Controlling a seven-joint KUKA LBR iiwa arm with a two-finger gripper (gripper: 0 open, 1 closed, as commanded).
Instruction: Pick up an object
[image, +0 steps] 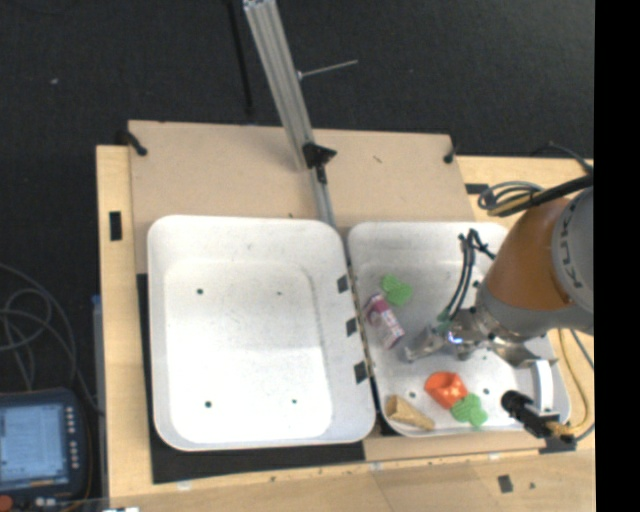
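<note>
we see the arm (540, 265) reaching in from three o'clock, its orange band over the right bin (420, 240). the end effector (425, 345) hangs low near the middle of that bin, and we cannot tell how it is set or whether it has hold of anything, since the view is too blurred there. just beside it at nine o'clock lies a small pinkish wrapped object (383, 318), close to the bin's left wall. a green piece (397, 291) sits at about eleven o'clock from the end effector, near the pinkish one but apart from it. at five o'clock from the end effector rests a red-orange object (445, 387), with a second green piece (469, 411) touching or just beside it at its lower right. a tan wedge (407, 410) lies near the bin's lower left corner. the left bin (250, 330) sits beside the right one on the worktop (230, 170).
</note>
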